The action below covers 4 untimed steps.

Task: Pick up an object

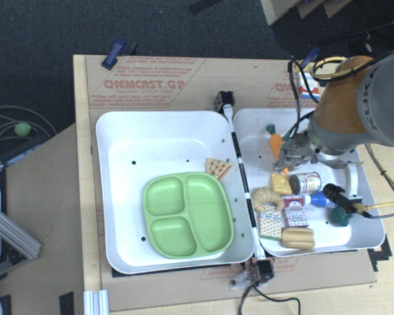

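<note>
Both bins, the left bin (118, 176) and the right bin (253, 126), are plain white. A pale green divided plate (187, 214) lies toward the left bin's front edge, a tan lattice-patterned cracker (217, 168) by its right wall. In the right bin lie an orange carrot (276, 144), a yellow block (281, 184) and a golden-brown bun (297, 238).

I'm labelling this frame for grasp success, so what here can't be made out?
- Gripper: in the camera view, the grey arm's wrist covers it from above; the grip is unreadable.
- Small orange carrot-shaped toy: its right side is overlapped by the gripper.
- Silver can with red label: print too small to read.
- Pile of small food toys in the right white bin: they overlap, so edges blur together.
</note>
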Each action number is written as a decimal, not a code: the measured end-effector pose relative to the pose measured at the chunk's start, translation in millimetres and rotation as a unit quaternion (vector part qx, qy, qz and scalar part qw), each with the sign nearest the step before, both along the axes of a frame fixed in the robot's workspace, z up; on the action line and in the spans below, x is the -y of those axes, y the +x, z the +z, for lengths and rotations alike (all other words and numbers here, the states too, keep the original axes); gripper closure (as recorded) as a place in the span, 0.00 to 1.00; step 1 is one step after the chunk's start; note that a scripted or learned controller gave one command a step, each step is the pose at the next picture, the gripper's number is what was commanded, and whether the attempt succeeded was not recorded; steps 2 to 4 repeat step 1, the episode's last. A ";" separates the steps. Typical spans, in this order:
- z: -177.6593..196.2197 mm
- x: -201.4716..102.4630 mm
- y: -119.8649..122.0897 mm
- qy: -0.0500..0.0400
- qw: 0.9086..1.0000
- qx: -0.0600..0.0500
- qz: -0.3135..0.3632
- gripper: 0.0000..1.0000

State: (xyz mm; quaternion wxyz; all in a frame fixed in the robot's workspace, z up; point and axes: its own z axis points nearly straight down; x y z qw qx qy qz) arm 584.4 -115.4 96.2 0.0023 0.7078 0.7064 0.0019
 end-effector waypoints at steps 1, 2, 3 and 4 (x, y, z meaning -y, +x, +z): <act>89.4 -41.0 -47.6 0.001 1.000 -0.002 0.001 1.00; 89.4 -41.0 -47.6 0.001 1.000 -0.002 0.001 1.00; 89.4 -41.0 -47.6 0.001 1.000 -0.002 0.001 1.00; 89.4 -41.0 -47.6 0.001 1.000 -0.002 0.001 1.00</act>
